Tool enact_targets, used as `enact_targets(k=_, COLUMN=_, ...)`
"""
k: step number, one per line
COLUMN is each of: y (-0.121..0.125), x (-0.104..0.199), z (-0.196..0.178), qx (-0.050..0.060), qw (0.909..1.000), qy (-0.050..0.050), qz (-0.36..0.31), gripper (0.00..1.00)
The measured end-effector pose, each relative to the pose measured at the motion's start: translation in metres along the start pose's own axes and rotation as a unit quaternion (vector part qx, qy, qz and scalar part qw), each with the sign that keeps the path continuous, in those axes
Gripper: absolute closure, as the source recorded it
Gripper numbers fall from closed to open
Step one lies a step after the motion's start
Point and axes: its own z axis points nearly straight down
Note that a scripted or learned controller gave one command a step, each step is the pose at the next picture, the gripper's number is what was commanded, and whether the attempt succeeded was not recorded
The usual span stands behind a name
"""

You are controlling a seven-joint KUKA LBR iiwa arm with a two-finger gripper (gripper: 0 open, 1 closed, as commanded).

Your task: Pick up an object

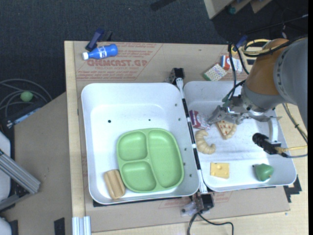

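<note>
Partly hidden under the arm (274, 77): the 1 o'clock corner of the right bin (244, 182). Cut off at the 3 o'clock edge of the view, grey with an orange band. Reaches in toward 9 o'clock and dips over the bin's upper middle. Ends in the gripper (224, 117), low over the bin floor; too cluttered and slanted to tell whether spread or pressed together.

Just at 6 o'clock of the gripper, a pizza slice (226, 129), touching or nearly so; cannot tell whether pinched. At 8 o'clock of the slice, a croissant (204, 143) against the bin's 9 o'clock wall. Above that, a red-and-white packet (195, 119), label too small to read. Toward 6 o'clock, a cheese square (219, 170). At 5 o'clock, a green lump (263, 172), kind hard to make out.

Over in the left bin (98, 102): a green plate (149, 159) with three sections, and bread (114, 183) at 7 o'clock just beside it.

Printed in red on the cardboard (146, 62) at 12 o'clock: "GEMCAST.GR", smaller lines beneath unreadable. Lying across its start, a blue-and-white bottle (100, 52).
</note>
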Motion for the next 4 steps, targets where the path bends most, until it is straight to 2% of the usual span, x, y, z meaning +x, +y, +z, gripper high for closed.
enact_targets(k=1, y=0.000, x=0.000, z=-0.010, qx=-0.001, qw=1.0000, qy=-0.001, qz=0.000, gripper=1.00)
enact_targets(k=2, y=-0.075, x=-0.006, z=-0.088, qx=-0.001, qw=1.0000, qy=0.000, qz=0.001, gripper=1.00)
enact_targets(k=3, y=-0.069, x=0.005, z=-0.090, qx=-0.001, qw=1.0000, qy=0.000, qz=0.000, gripper=1.00)
enact_targets(k=4, y=-0.083, x=0.020, z=-0.139, qx=-0.001, qw=1.0000, qy=-0.001, qz=0.000, gripper=1.00)
